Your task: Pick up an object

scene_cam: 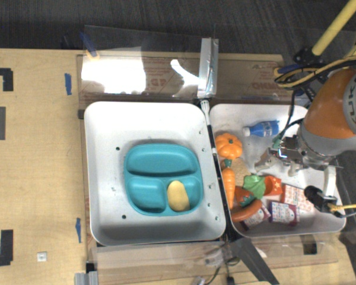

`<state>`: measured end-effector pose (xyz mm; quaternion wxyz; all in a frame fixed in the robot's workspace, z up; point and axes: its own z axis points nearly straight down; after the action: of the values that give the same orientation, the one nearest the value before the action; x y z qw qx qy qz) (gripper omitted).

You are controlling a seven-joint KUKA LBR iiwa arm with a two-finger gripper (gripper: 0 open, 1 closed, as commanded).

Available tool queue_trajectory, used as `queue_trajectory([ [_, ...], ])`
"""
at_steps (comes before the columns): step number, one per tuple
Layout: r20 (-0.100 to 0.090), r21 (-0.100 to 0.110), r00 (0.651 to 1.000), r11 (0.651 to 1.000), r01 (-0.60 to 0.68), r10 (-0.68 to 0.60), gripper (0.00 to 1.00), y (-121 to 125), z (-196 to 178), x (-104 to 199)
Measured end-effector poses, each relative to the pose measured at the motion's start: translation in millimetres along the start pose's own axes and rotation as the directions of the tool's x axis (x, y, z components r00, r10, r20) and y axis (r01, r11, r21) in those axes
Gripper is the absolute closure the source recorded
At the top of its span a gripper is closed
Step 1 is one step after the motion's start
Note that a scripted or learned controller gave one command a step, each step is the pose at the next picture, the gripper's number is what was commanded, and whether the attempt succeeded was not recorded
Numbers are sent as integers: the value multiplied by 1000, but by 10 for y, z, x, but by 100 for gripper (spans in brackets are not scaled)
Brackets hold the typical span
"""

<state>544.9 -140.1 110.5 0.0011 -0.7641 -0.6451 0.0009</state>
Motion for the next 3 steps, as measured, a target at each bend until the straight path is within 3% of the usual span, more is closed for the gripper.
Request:
queue_trajectory([
  [1,2,-16,1000,1000,9,-9,0,-402,198,164],
  [2,2,-11,998,998,63,-63,0,-147,-434,-192],
  [3,2,-17,996,995,93,-93,0,-434,204,-125],
])
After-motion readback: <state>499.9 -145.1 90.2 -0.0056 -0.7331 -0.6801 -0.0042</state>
